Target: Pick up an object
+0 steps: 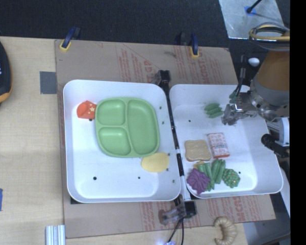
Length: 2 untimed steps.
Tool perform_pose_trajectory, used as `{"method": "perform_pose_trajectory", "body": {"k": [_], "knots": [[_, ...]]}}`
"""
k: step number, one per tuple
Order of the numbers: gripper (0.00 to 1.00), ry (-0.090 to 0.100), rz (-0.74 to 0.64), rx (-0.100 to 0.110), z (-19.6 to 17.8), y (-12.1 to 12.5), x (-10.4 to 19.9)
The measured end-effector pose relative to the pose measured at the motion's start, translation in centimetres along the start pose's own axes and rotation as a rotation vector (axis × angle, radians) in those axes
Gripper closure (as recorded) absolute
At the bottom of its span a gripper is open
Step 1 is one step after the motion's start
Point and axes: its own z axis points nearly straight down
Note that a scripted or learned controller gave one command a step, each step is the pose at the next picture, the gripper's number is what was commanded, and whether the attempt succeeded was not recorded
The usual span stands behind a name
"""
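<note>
Now the gripper [229, 117] hangs over the upper part of the right bin [265, 185], just to the right of a small green piece [212, 109] that lies on the bin floor. Whether its fingers are apart or together, I cannot tell; they look small and dark. Lower in this bin lie a slice of toast [197, 150], a red-and-white packet [218, 144], a purple item [197, 179] and green vegetables [220, 173]. In the left bin [81, 188] a green divided plate [127, 126] rests, with a red item [86, 109] at its left and a yellow piece [155, 162] below it.
</note>
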Motion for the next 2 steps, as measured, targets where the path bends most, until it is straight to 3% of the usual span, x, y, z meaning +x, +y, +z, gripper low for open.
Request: {"method": "perform_pose_trajectory", "body": {"k": [1,2], "knots": [[0.00,0.000,-0.001,0.001,0.3,0.1,0.1],[0.00,0.004,-0.002,0.010,5.2,-6.7,1.8]]}}
